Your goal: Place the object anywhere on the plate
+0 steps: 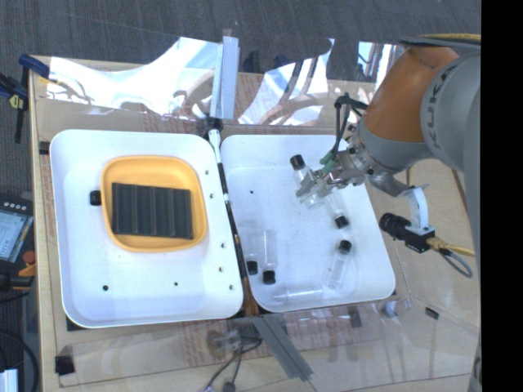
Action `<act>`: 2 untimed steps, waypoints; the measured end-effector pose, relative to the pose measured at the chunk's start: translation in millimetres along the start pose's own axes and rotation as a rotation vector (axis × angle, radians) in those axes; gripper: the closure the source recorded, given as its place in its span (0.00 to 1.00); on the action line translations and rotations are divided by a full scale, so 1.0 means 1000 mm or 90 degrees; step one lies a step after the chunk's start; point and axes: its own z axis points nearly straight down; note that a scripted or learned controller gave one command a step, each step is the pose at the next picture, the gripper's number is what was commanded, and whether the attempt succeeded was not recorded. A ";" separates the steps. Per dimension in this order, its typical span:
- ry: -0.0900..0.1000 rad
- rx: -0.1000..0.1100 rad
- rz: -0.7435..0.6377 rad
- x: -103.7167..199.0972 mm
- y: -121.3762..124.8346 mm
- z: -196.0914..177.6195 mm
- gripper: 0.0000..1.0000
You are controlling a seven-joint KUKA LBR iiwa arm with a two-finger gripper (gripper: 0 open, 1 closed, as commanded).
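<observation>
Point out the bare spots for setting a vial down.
Free: the yellow plate's rim around its dark ridged insert, and the left bin's floor below the plate. Crowded: the right bin, strewn with vials under the gripper.

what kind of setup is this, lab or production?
Likely a robotics lab test cell: a KUKA arm over two white bins, small clear vials scattered in the right one, a yellow plate in the left, loose cables around.

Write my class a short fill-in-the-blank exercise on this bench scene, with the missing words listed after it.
1. The yellow plate lies in the ___ bin.
2. The dark ridged insert rests on the ___.
3. The small vials with black caps lie in the ___ bin.
4. The gripper is over the ___ bin.

Missing words: left; plate; right; right
</observation>
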 end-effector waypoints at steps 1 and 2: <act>0.001 0.001 -0.114 0.068 0.029 0.027 1.00; 0.001 0.001 -0.114 0.067 0.029 0.027 0.00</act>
